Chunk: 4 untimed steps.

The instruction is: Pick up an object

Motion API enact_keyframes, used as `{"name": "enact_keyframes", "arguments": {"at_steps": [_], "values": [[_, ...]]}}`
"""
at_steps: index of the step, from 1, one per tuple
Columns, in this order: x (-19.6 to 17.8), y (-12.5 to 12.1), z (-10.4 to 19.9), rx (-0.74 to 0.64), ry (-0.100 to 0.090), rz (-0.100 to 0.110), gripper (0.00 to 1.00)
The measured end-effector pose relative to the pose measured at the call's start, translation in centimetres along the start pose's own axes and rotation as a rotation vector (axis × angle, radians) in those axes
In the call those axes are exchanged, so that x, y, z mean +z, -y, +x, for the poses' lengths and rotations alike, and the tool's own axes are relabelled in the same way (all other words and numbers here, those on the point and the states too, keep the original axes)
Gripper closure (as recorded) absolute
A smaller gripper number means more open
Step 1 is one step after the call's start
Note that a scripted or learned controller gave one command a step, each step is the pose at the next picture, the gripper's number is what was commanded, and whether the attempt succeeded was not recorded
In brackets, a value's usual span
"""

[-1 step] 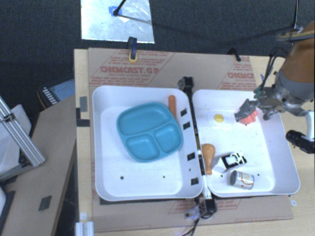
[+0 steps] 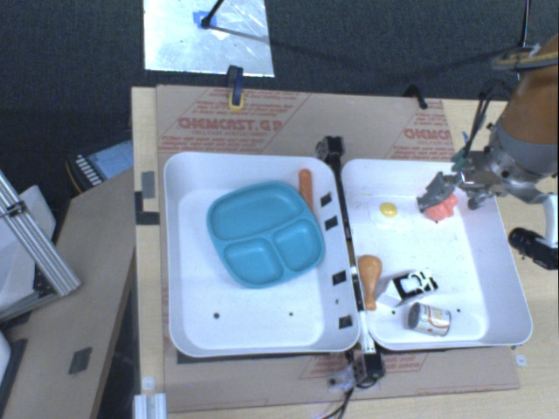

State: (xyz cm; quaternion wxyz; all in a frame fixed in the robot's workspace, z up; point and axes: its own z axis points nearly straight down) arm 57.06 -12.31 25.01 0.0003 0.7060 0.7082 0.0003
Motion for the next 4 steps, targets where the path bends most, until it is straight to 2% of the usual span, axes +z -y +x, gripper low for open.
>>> {"name": "enact_keyframes", "arguments": {"at_steps": [1,2,3,4], "values": [[6.0,-0.2,-0.4,0.002,0.000,-0.001,0.00],[10.4,0.5,0.1,0.002,0.000,0.000,0.00],[15.1,0.2,-0.8,0.003,0.000,0.001,0.00],[13.9,0.1,-0.8,0.003,0.001,-0.001,1.00]]}}
